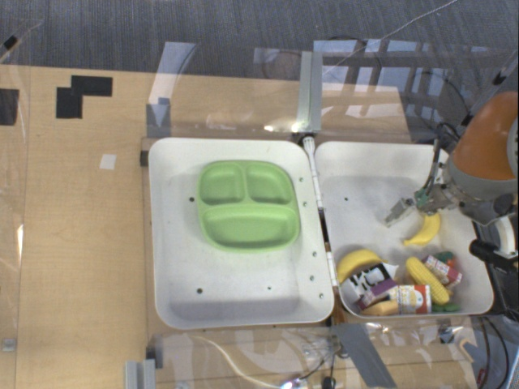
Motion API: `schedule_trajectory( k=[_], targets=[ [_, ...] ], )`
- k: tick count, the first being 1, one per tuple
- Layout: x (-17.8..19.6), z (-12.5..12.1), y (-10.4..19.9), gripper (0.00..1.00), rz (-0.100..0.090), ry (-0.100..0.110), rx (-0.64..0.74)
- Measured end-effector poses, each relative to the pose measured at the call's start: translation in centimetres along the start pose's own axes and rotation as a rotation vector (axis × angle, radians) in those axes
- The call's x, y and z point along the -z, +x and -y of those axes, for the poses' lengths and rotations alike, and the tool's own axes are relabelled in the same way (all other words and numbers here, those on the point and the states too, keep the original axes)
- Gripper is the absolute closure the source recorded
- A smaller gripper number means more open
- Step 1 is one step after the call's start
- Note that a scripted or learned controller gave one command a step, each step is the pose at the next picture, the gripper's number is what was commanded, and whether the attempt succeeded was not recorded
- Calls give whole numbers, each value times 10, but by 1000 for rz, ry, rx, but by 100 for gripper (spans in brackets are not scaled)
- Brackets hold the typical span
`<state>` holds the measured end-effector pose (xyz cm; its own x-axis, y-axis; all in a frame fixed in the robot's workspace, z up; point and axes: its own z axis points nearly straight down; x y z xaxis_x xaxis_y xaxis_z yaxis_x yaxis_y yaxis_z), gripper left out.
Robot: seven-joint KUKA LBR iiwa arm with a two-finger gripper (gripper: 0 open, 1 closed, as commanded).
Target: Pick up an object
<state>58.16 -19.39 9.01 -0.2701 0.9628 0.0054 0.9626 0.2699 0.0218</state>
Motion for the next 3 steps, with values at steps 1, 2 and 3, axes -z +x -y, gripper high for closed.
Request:
schedule_trajectory(
  k=[1,2,3],
  targets=[
    [-4,-65,-29,0,9,11,186],
    [0,8,27,0,11,8,282],
    [-1,-40,29,0,10,10,478]
  ],
)
